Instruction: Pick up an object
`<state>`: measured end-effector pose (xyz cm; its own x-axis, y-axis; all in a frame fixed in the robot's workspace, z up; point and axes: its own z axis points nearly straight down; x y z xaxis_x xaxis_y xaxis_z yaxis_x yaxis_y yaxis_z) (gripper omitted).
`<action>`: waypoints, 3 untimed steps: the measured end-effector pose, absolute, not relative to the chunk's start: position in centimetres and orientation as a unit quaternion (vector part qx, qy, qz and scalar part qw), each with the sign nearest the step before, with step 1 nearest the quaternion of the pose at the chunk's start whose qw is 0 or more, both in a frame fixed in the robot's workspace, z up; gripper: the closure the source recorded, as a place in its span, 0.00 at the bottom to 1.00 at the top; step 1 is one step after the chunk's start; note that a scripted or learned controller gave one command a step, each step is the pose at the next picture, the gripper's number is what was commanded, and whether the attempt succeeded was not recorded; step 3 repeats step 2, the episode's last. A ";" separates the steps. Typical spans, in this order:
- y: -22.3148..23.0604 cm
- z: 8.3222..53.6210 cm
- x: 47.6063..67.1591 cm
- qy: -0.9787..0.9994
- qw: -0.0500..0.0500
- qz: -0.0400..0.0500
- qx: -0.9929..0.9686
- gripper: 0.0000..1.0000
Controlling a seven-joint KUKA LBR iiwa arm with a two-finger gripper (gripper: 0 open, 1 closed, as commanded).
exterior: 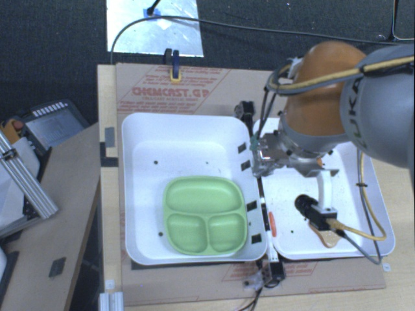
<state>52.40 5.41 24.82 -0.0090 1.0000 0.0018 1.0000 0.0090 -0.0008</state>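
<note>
Behind left bin [175, 141], board [214, 81] lettered CHEMCAST, green plate [204, 214] inside

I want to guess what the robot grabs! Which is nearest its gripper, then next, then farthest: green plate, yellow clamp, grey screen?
From the gripper:
1. Green plate, in the left bin, just beside the gripper.
2. Yellow clamp, at the back, beyond the bins.
3. Grey screen, far left.

"CHEMCAST" on the brown board [214, 78]
</note>
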 end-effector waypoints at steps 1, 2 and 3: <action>9.9 24.5 50.3 -0.710 0.001 0.000 -0.704 1.00; 9.6 24.5 50.3 -0.708 0.000 0.000 -0.706 0.00; 9.6 24.5 50.3 -0.708 0.000 0.000 -0.706 0.00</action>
